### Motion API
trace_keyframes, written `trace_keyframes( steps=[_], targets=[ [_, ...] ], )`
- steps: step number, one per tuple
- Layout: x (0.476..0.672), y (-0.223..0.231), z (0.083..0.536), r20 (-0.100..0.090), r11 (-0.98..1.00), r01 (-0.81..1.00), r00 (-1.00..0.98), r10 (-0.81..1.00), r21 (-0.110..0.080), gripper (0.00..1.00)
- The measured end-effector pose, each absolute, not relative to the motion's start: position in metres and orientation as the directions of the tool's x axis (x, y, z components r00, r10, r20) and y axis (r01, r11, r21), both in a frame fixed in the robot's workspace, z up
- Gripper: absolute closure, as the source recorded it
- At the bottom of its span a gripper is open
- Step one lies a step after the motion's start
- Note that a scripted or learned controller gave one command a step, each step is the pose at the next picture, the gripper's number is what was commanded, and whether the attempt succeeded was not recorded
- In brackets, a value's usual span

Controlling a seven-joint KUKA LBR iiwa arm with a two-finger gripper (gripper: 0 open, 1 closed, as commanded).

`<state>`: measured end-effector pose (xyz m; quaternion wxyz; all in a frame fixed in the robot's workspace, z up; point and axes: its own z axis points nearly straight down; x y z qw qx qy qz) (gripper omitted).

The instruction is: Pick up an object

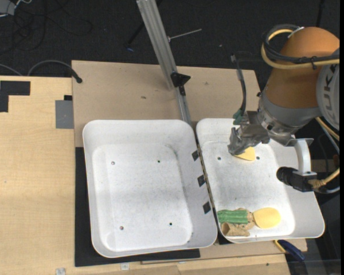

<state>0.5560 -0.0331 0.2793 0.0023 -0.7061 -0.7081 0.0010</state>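
Reaching in from the right of the camera view, the grey arm (301,96) bends over the right bin (258,182), its orange band (309,47) high above the wrist and cables looping around it; the wrist points down and toward the bin's far-left part, so that the gripper (239,145) hangs low over the white floor there; whether anything is clasped cannot be told from this angle, since the dark tip hides its own working end; a small yellow piece (248,154) lies on the bin floor touching or just under the gripper's near side, partly covered by it, and it cannot be told whether it is gripped or merely lying beneath; at the near edge of the same bin, well apart from the gripper, three things sit bunched together: a green object (233,215) lying crosswise, a tan object (237,229) just nearer than it and touching it, and a round yellow object (267,217) just to the right of both; the left bin (143,188) sits beside the right bin, their walls meeting along a line with black clips; a slanted metal rail (160,44) rises beyond the right bin's far-left corner.
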Motion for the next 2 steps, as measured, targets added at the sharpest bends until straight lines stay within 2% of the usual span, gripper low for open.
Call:
trace_keyframes(
  steps=[2],
  targets=[
    [0.537, 0.064, 0.240, 0.002, 0.004, 1.000, -0.004, 1.000, -0.007, 1.00]
  ],
)
